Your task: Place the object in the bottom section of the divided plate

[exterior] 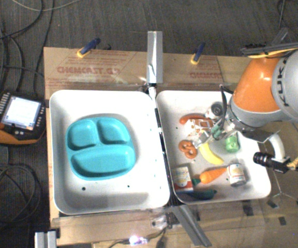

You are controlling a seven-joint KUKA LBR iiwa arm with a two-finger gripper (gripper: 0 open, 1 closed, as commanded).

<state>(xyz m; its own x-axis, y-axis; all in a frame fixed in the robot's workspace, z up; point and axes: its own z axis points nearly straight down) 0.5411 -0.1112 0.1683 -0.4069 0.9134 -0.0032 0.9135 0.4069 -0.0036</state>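
Observation:
A blue divided plate (101, 148) lies in the left bin (66, 190), with two small sections at the far side and one wide section (102, 163) at the near side. Nothing lies on the plate. My gripper (210, 132) hangs low over the middle of the right bin (257, 190), under the orange wrist band. It is just above a yellow banana (211, 154) and to the right of a brown pretzel (188, 148). A red strip-shaped piece (192, 120) lies just behind it. I cannot make out anything held.
The right bin also holds a green piece (233, 142), a carrot (214, 175), a small can (236, 173), a red-labelled jar (180, 177) and a dark teal item (198, 194). A metal divider post (154, 61) stands between the bins. A tablet (17, 118) sits far left.

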